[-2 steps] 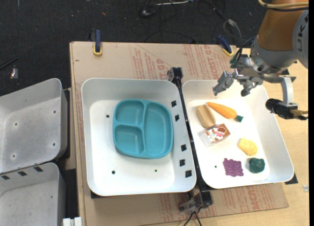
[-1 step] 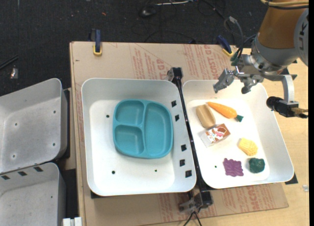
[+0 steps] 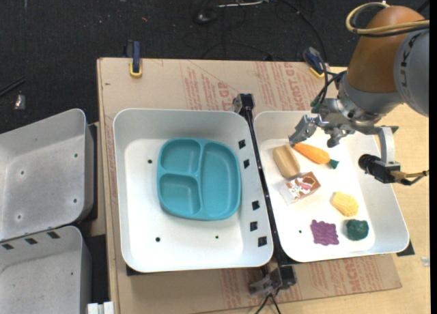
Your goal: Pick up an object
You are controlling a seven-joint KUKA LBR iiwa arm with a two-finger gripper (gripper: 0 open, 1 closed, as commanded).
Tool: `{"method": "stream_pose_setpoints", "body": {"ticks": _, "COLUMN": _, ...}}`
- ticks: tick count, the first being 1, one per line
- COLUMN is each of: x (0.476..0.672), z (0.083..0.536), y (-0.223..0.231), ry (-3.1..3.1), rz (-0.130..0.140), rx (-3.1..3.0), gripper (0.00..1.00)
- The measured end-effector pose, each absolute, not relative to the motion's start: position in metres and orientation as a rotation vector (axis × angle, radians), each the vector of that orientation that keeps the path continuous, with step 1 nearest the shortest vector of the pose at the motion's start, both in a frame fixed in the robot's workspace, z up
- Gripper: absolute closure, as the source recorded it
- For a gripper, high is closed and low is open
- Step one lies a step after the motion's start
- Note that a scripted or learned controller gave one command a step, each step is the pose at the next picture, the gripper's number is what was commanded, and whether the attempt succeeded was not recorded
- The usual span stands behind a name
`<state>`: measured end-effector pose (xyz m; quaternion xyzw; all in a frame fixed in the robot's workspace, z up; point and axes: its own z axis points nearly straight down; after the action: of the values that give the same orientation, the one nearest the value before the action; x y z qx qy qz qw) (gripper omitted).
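Near edge of right white bin (image 3: 399, 237): purple knobbly toy grape bunch (image 3: 324, 232), dark green lumpy toy (image 3: 356, 229), yellow toy corn cob (image 3: 345, 203).

Mid bin: small printed card-like packet (image 3: 302, 186), tan toy bread loaf (image 3: 287, 161).

Farther: orange toy carrot with green tip (image 3: 315, 153) lies flat on bin floor, just below two-finger gripper (image 3: 318, 130).

Gripper spread wide, nothing between fingers.

Left bin: teal plastic divided plate (image 3: 199, 178).

Judgement: approach stage; grasp and lift both left.

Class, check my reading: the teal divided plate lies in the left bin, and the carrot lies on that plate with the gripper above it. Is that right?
Not quite. The camera view shows the carrot in the right bin, beside the bread roll, not on the plate. The teal divided plate does lie in the left bin, and the gripper is above the carrot.
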<state>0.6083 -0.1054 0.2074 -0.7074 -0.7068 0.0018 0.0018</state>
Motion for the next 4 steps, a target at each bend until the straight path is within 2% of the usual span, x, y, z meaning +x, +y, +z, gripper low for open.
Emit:
{"method": "stream_pose_setpoints", "body": {"ticks": 2, "x": 0.603, "z": 0.11, "y": -0.095, "ry": -2.218, "rz": 0.005, "rx": -2.22, "gripper": 0.0}}
{"method": "stream_pose_setpoints", "body": {"ticks": 3, "x": 0.605, "z": 0.124, "y": -0.095, "ry": -2.221, "rz": -0.002, "rx": -2.223, "gripper": 1.0}}
{"method": "stream_pose_setpoints", "body": {"ticks": 4, "x": 0.598, "z": 0.182, "y": -0.101, "ry": -2.223, "rz": -0.004, "rx": -2.226, "gripper": 1.0}}
